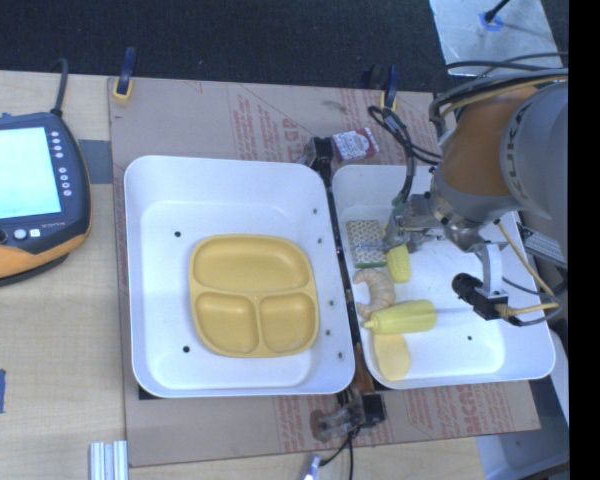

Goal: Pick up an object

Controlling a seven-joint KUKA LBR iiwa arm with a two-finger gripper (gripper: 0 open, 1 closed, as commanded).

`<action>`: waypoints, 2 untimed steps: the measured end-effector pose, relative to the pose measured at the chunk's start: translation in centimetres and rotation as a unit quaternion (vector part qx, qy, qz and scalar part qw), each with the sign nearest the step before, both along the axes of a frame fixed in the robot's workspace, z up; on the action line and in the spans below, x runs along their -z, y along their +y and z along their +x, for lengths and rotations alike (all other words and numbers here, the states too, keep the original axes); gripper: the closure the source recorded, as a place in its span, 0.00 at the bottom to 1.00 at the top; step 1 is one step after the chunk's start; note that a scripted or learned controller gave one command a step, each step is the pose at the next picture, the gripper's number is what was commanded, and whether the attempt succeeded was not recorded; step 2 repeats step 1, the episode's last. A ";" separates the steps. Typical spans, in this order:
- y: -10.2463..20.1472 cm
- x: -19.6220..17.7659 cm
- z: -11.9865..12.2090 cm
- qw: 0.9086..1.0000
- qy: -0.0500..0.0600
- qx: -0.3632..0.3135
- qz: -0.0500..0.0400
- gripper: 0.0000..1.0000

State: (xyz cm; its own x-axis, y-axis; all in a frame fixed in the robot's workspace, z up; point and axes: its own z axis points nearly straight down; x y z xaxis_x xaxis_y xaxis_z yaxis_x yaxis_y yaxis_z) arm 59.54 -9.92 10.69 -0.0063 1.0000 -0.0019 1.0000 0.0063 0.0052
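Observation:
My gripper [404, 226] hangs over the upper middle of the right bin [500, 363], under the grey arm with its orange band [485, 153]. Directly below it lies a small yellow block [398, 264], close to the gripper's tip; whether they touch is unclear. Left of the block sits a flat checkered pad with a green edge [365, 241]. A beige lumpy piece [375, 288], a yellow bottle-shaped toy [404, 316] and a pale yellow oval piece [392, 356] lie lower in the same bin.
The left bin [155, 268] holds a yellow three-compartment plate [252, 294]. A handheld control pendant [25, 193] rests at the far left of the bench. Cables and a black part [480, 296] hang from the arm over the right bin.

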 end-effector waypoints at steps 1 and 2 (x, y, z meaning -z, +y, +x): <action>7.5 -8.5 0.4 1.000 0.004 0.001 0.001 1.00; 7.5 -8.5 0.4 1.000 0.004 0.001 0.001 1.00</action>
